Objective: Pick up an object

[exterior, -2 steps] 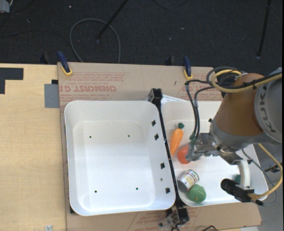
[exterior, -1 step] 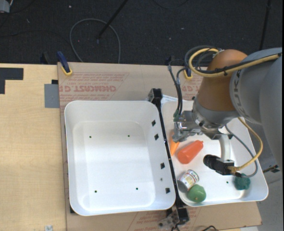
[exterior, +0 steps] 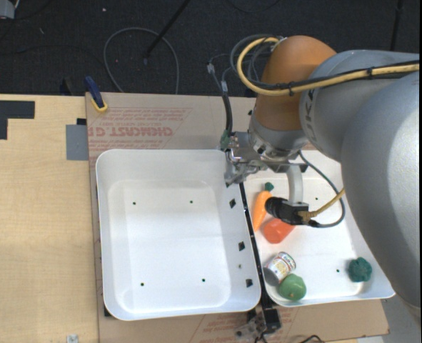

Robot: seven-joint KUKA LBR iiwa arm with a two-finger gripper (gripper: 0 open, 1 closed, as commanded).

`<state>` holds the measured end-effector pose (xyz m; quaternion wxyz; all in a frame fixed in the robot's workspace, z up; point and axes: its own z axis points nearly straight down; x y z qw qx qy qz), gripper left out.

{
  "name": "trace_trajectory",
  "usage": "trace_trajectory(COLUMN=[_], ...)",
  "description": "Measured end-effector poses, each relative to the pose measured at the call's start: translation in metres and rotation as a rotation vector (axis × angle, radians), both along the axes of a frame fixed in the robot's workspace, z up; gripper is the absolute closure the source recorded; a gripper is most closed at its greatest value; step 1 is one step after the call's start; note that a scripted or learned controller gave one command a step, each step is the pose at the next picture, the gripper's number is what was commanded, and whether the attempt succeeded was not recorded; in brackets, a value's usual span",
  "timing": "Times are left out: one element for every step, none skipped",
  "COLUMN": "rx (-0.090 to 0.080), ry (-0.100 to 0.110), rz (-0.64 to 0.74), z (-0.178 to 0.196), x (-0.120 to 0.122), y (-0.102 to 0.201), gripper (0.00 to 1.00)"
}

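My gripper point(exterior: 233, 171) hangs over the upper end of the ridge where the two bins meet, at the top left corner of the right bin point(exterior: 325, 184). Just to its right and a little nearer lies an orange carrot-shaped toy point(exterior: 260, 206) with a green tip. Below that is an orange-red cup-like piece point(exterior: 275, 231). Further toward the front sit a small tin can point(exterior: 280, 265) and a light green round fruit point(exterior: 293, 288). A dark green lump point(exterior: 360, 269) lies at the bin's right side. I see nothing held by the gripper.
The left bin point(exterior: 118, 191) sits beside the right one, with a raised ridge point(exterior: 240, 241) between them. Both rest on cardboard point(exterior: 153, 127) atop a wooden bench. A blue and yellow clamp point(exterior: 95, 95) stands at the cardboard's far left corner. The arm's bulk covers the right side.
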<state>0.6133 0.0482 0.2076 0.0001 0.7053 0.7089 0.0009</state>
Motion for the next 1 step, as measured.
trace_trajectory(rx=[-0.002], ry=[0.002], rz=[-0.004], z=[-0.0007], x=[-0.0007], y=[-0.0026], gripper=[0.00])
